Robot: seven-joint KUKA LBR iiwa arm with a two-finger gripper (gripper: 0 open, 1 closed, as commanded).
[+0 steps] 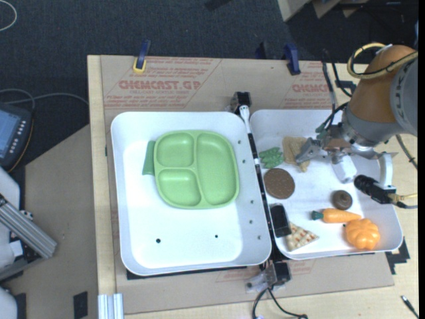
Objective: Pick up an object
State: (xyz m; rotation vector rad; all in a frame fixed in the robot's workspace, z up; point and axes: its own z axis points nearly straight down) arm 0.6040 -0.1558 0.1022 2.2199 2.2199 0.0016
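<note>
My gripper [322, 153] hangs low over the back of the right bin [392, 208], the arm reaching in from the right. It is open, and one grey finger [305, 153] points left toward a tan piece [291, 146]; nothing shows between the fingers. Close by in that bin lie a green leafy item [271, 156] and a brown round disc [279, 183]. Nearer the front are a small brown ring [342, 199], a carrot [337, 214], an orange pumpkin-like piece [362, 233], a pizza slice [300, 236] and a black block [279, 219].
The left bin [133, 211] holds a green divided plate [196, 167] resting on a darker green piece [148, 158]. A ridge between the two bins [255, 171] runs front to back. A small white object [344, 171] lies just below the gripper.
</note>
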